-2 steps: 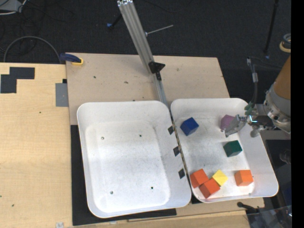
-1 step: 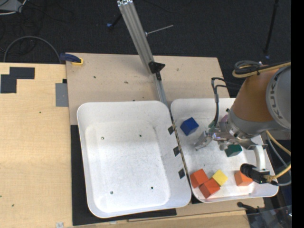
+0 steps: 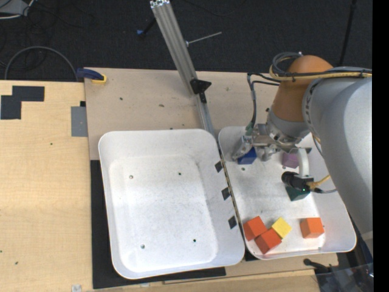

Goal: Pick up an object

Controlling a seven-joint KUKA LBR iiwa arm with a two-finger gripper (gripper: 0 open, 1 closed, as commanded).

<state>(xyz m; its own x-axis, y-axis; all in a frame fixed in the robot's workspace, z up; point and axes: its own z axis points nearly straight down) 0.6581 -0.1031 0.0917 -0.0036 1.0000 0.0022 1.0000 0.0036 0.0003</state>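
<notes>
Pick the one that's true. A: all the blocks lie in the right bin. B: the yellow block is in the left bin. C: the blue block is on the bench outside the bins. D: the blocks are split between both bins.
A: the blue block, purple block, yellow block and the orange ones, such as the one at, all lie inside the right bin.

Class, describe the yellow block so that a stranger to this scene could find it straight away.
Start at the right-hand white bin and look along its near edge. The yellow block lies there, touching two orange-red blocks on its left, with a separate orange block to its right. It is the only yellow piece.
</notes>
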